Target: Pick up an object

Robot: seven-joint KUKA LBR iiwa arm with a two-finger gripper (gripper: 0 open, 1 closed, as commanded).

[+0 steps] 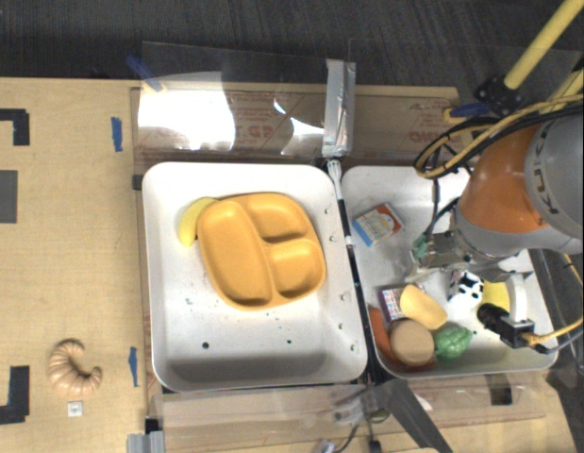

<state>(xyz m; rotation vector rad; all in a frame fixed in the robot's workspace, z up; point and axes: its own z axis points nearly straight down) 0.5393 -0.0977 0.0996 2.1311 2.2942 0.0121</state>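
The arm, with its orange band (500, 192), hangs over the right bin (395, 192). My gripper (441, 270) is low inside that bin, just above a pile of small objects. The pile holds a pale yellow piece (422, 306), a round brown one (412, 342), a green one (452, 341), a black-and-white one (467, 287) and a yellow one (496, 296). A small blue, white and orange packet (376, 224) lies apart at the bin's upper left.
The left bin (169, 253) holds an orange divided tray (260, 248) with a yellow object (190, 221) tucked under its left edge. A tan curled object (75, 367) lies on the bench at lower left. Cables (461, 140) loop behind the arm.
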